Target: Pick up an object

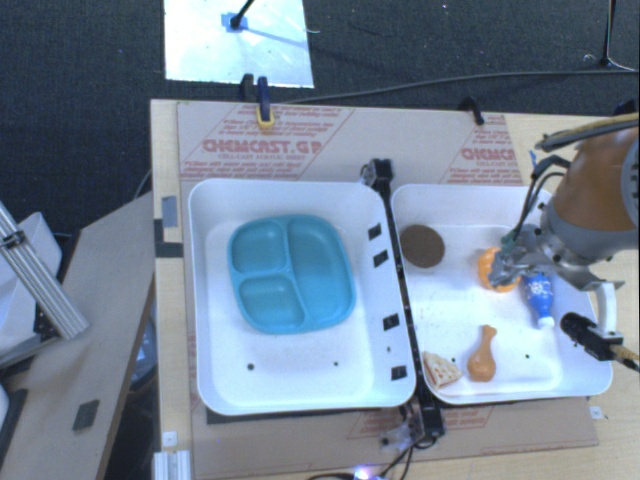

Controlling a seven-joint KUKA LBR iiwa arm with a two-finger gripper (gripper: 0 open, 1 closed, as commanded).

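Two white bins sit side by side: the left bin (215, 368) holds a blue divided plate (291, 273), the right bin (455, 203) the smaller things. From the right the arm (590, 193) reaches down to the gripper (512, 265) at an orange ball (490, 268) — whether it grips, I cannot tell. Near lie a blue-and-white bottle (539, 299), a brown disc (422, 246), an orange drumstick (483, 354) and a sandwich wedge (441, 369) — all apart.
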